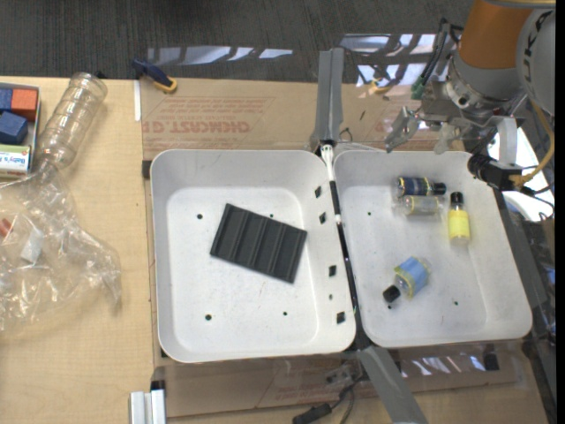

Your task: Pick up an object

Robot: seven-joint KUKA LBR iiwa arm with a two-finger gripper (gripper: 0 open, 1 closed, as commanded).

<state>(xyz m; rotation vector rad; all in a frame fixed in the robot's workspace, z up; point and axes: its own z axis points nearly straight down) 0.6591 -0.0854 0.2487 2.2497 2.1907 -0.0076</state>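
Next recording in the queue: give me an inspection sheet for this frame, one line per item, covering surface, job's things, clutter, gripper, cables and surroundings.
Surface: two white bins, left bin and right bin, on a cardboard-covered bench.
Job's things: dark ribbed block lies in the left bin; yellow bottle, blue-wrapped bottle and two small dark-and-clear items lie in the right bin.
Clutter: clear plastic bottle, crumpled plastic wrap, box of coloured blocks, all left of the bins.
Gripper: gripper hovers above the right bin's far rim, holding nothing.
Cables: black cable by the wrist.
Surroundings: dark floor beyond the bench.
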